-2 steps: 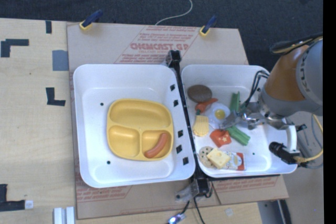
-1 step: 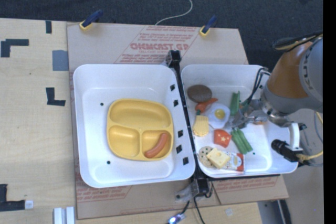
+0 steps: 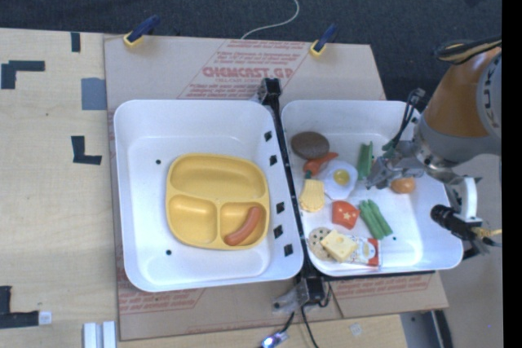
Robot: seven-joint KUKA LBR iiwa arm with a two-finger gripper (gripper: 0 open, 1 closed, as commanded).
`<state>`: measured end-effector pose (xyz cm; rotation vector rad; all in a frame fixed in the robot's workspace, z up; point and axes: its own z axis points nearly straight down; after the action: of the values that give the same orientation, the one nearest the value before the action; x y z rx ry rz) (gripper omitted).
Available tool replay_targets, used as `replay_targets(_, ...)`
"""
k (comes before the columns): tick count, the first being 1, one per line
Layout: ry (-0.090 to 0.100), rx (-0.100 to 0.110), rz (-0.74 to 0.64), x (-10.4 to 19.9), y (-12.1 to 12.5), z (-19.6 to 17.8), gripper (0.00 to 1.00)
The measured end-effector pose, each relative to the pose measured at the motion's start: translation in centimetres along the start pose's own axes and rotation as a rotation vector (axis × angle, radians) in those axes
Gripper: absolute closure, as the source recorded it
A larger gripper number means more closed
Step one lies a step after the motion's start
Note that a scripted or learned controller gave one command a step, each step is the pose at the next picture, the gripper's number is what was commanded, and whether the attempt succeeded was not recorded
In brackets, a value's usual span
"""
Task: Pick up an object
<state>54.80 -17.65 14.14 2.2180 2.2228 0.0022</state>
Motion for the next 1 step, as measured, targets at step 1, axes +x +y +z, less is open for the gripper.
replay_targets(1, -0.001, -0.001, 0.001, -0.97, 0.17, -5.56, 1.0)
